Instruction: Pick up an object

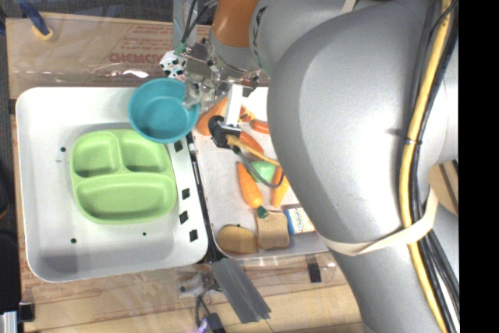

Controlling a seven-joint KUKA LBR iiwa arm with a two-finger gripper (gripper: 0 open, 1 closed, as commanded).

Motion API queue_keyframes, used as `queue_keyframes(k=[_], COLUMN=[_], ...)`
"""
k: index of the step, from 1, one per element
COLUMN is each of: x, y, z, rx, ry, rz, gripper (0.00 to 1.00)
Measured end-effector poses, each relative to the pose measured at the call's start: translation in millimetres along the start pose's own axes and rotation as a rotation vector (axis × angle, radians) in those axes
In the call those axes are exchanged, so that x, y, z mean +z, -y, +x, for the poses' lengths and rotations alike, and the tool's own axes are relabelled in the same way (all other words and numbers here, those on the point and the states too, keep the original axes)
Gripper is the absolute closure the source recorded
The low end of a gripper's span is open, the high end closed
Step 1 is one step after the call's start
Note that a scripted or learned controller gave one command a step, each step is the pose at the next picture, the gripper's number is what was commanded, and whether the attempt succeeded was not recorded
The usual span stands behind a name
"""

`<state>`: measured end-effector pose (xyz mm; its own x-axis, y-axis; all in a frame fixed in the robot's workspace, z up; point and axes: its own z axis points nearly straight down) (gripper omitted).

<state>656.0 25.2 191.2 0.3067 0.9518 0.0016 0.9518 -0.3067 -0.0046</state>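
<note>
Blue bowl held aloft at the divide between two white bins

Nearest the camera, bread pieces and carrots crowd the right bin, largely covered by the grey arm. The left bin has bare floor around a green divided plate. Farther back, the gripper is clamped on the bowl's rim, bowl tilted over the plate's far corner, near the bin's far edge.

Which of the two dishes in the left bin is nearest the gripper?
The blue bowl, at the bin's upper right corner right beside the gripper. The green divided plate lies lower, farther away.
</note>
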Motion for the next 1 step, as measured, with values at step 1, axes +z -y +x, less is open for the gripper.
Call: queue_keyframes(k=[1], x=[0.0], y=[75.1], z=[-48.4], rx=[0.024], ry=[0.002], rz=[0.000], gripper=[1.00])
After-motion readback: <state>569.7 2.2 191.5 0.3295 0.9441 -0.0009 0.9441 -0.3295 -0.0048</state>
